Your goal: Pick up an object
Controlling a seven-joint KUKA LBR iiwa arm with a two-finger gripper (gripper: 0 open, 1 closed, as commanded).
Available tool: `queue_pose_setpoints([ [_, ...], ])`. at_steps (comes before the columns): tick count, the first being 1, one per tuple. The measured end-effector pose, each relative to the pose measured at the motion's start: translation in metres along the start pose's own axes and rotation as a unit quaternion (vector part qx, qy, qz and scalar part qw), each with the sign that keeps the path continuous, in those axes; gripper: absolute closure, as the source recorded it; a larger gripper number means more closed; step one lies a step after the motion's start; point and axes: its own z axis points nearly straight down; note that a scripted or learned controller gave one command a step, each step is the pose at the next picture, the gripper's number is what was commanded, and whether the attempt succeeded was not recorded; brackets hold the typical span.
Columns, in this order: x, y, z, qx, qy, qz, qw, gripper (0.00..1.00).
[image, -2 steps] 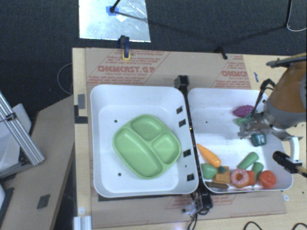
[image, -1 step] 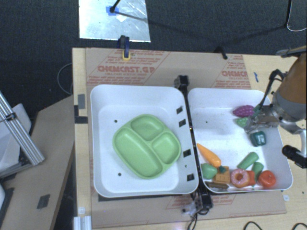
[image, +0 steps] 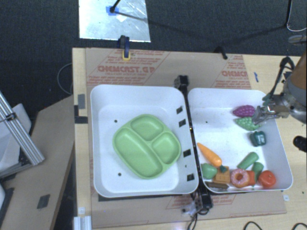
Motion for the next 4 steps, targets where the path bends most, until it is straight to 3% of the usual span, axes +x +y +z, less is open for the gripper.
queue_pose_setpoints([
  [2,0.116,-0.009,-0.016,0.003,0.002,-0.003,1.0000,1.00],
  [4,0.217,-0.034,0.002,0.004,0.003,-0.002,1.0000,1.00],
])
